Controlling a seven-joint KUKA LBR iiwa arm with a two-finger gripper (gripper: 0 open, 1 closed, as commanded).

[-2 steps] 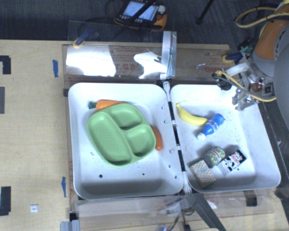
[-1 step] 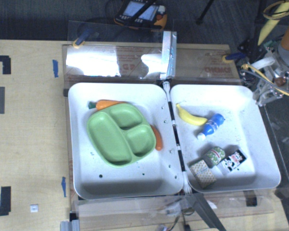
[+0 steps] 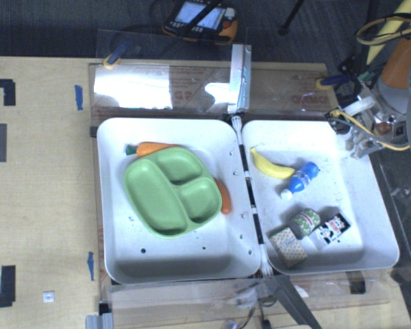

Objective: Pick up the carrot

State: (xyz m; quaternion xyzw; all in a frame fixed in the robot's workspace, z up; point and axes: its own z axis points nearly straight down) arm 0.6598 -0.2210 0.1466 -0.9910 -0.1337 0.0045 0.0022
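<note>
Two white bins sit side by side on the worktop [image 3: 41, 184]. Left bin [image 3: 123, 252]: a green divided plate [image 3: 171, 192] lies across the carrot [image 3: 156, 147], whose stalk end shows at the plate's upper left edge; an orange tip [image 3: 225, 199] pokes out at the plate's right edge, probably the same carrot or a second piece, cannot tell. Right bin [image 3: 370, 211]: banana [image 3: 270, 166], blue bottle [image 3: 300, 178], a small can [image 3: 305, 221], a patterned pouch [image 3: 288, 245], a black-and-white carton [image 3: 332, 229]. Far right: the gripper [image 3: 359, 142] hovers at the right bin's upper right corner, well apart from the carrot; whether spread or pressed together, cannot tell. Judgement: approach step, nothing grasped. Next move calls for travel across to the left bin and a descent on the exposed stalk end, clear of the plate rim.
</note>
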